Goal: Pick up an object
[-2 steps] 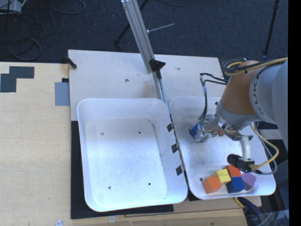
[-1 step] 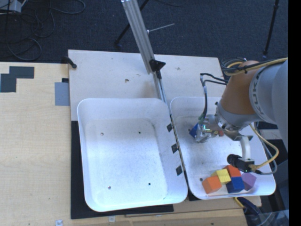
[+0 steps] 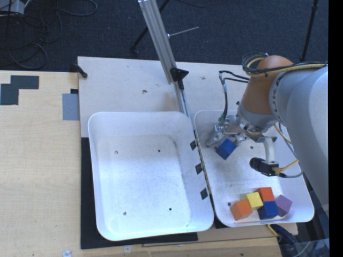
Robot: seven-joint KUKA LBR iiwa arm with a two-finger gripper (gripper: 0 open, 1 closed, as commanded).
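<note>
Dark carpet with trailing cables surrounds the bench (image 3: 134,84), which bears two white bins. From the left: the left bin (image 3: 102,143) holds no blocks; the right bin (image 3: 206,159) holds six. Near its upper end the gripper (image 3: 227,141) has its fingers clamped on one blue block (image 3: 225,149), which appears lifted off the bin floor, so the pick looks largely done; raising it clear remains. Five blocks cluster at the near end: one orange cube (image 3: 241,209), yellow (image 3: 254,200), red-orange (image 3: 266,193), dark blue (image 3: 268,211), purple (image 3: 283,204).

Fixed overhead camera, slanted onto bins (image 3: 102,123)
</note>
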